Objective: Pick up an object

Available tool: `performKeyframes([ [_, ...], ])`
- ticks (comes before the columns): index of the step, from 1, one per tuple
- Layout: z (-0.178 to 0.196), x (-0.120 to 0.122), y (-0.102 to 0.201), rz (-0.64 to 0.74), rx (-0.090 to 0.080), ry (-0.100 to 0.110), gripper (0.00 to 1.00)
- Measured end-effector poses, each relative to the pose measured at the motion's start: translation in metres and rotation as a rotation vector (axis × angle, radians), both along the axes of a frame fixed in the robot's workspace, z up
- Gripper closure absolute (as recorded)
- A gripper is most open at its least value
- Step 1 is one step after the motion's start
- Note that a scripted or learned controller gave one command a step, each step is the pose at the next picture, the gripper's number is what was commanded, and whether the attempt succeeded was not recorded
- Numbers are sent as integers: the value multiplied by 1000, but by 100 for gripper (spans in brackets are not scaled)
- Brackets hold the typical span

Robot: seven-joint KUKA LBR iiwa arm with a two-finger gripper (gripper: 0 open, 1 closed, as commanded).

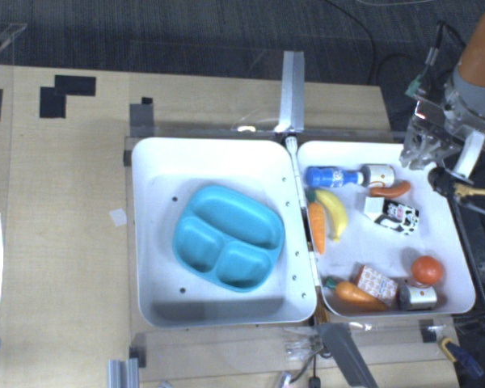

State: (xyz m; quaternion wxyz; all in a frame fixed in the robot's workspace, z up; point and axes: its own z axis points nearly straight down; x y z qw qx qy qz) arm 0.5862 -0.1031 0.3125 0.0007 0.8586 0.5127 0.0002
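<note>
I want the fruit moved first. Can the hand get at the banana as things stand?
Probably yes. The banana lies on top in the right bin, uncovered, with only a carrot alongside it. The hand hovers at that bin's far right corner.

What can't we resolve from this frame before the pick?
- Gripper, camera view: blurred against the right bin's rim; finger state unreadable.
- Arm: cut off by the top-right edge.
- Carton: print too small to read; partly overlapped by the lower carrot.
- Upper carrot: partly hidden under the banana.
- Bottle: label blurred.
</note>
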Motion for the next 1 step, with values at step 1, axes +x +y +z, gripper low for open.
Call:
performKeyframes([
  [1, 67, -5, 5, 0, 0, -4, 100],
])
